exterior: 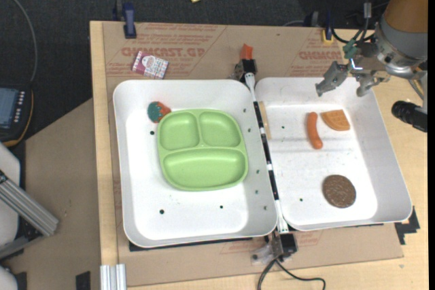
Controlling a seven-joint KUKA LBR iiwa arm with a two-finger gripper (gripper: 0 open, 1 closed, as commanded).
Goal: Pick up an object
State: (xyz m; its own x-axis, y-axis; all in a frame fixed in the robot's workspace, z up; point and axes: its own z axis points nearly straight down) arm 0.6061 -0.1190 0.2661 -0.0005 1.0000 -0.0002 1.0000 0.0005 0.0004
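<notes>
From my station I read the gripper (349,78) as hanging over the far rim of the right bin (380,207), its two fingers spread apart with nothing between them. One finger (330,81) points down toward the bin's inner far corner, the other (368,80) sits nearer the outer wall.

The closest candidates lie just nearward of the claw, inside that same bin. The sausage (313,130) lies below the gripper and a little toward the divider between the bins; its long axis runs roughly from the far rim toward the near rim, tilted slightly. Just beside it, on the side away from the divider, is the orange toast-like piece (335,120), close to the sausage but not clearly touching it. The brown round patty (338,191) rests well apart from both, toward the bin's near edge.

I judge that the move turns on this: the sausage sits near, almost under the claw, so I would need a short travel toward the near rim plus a descent. Since its long axis runs far-to-near and the fingers are spread roughly across that line, they look about suited to close on its narrow width.

The arm (408,17) enters over the bin's far outer corner, wrist angled down, gripper raised above the bin floor.

The green divided plate (202,148) sits in the left bin (136,200), farther off.
</notes>
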